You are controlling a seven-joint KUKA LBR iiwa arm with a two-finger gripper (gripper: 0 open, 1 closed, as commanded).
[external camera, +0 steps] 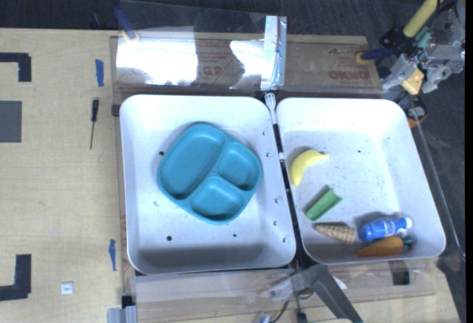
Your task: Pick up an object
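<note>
The right bin (369,122) holds a yellow banana (307,164), a green block (323,203), a tan ridged cone (334,231), a small blue bottle (384,228) and an orange carrot (383,246). The last three lie close together along the bin's near edge. In the left bin (140,129) lies a blue divided plate (210,172). My gripper (418,76) hangs at the upper right, just beyond the right bin's far right corner, well away from every object. Nothing shows between it and the bin floor.
A clear plastic sheet (199,55) and a metal bracket (273,48) stand behind the bins. A yellow cable (429,7) runs by the arm at the top right. A screwdriver (94,122) lies on the wooden bench to the left.
</note>
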